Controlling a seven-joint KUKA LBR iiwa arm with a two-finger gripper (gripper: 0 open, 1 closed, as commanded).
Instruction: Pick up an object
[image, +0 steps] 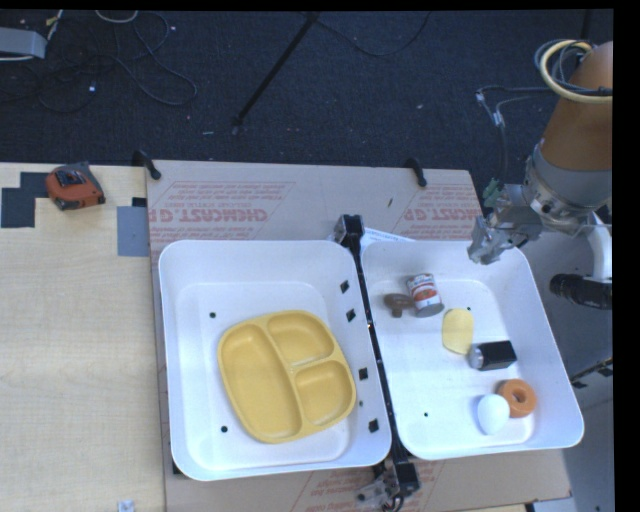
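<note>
The right bin (556, 330) holds a small can with a red and white label (426, 294), a brown piece (397, 304) beside it, a pale yellow object (458, 331), a black cylinder (493, 354), an orange ring (518, 397) and a white egg-shaped object (492, 413). My gripper (485, 248) hangs at the bin's far right corner, above its rim and apart from all of these. Nothing is between its fingers that I can make out.
A yellow divided plate (287, 374) lies in the left bin (180, 350). A black divider (362, 330) runs between the bins. An orange tape measure (75, 187) sits on the wooden bench at far left. Cables hang near the arm.
</note>
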